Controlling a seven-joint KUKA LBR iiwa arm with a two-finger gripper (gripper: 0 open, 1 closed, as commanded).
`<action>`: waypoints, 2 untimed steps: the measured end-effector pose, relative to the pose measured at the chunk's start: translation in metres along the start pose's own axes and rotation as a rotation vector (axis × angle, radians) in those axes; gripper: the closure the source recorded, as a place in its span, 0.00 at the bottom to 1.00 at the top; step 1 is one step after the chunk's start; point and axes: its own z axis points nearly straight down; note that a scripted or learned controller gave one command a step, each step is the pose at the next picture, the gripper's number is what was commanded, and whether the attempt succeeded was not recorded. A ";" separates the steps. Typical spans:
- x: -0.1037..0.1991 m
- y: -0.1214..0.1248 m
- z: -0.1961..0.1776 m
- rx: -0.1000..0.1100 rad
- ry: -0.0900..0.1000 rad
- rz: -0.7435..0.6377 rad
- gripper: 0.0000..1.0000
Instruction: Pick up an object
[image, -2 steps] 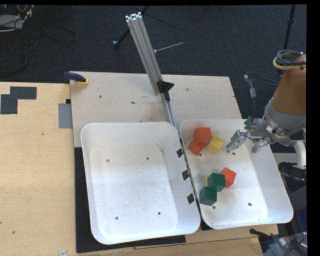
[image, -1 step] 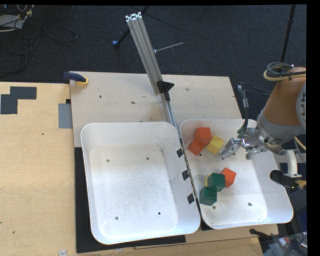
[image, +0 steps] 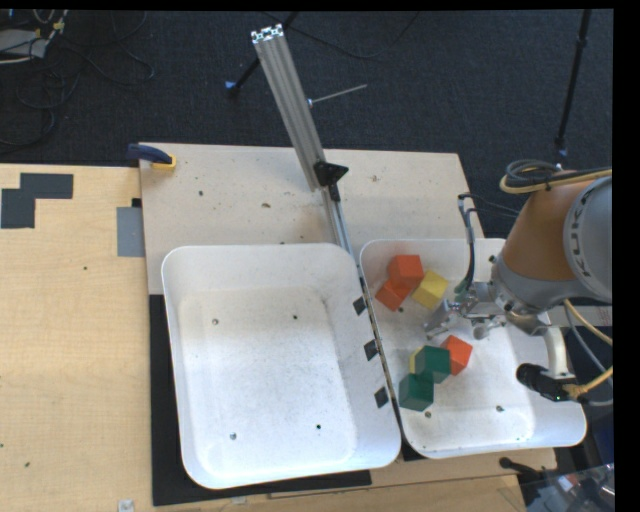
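The right bin (image: 500, 425) holds several blocks. Two orange blocks (image: 401, 279) and a yellow block (image: 432, 290) lie near its back left corner. Lower down sit two green blocks (image: 420, 378), with a yellow one partly hidden beside them and a small orange block (image: 458, 354) touching the upper green one. My gripper (image: 457, 316) hangs low over the bin, just above the small orange block and right of the yellow block. Nothing shows between its fingers.
The left bin (image: 200, 300) lies beside the right one, with black clips along the shared wall. A slanted aluminium bar (image: 297, 110) rises from behind the bins. The arm's grey and orange body (image: 560, 245) covers the right bin's back right part.
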 end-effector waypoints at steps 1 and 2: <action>-0.002 0.001 -0.014 -0.006 -0.001 0.007 1.00; -0.002 -0.009 -0.064 -0.011 -0.003 0.006 1.00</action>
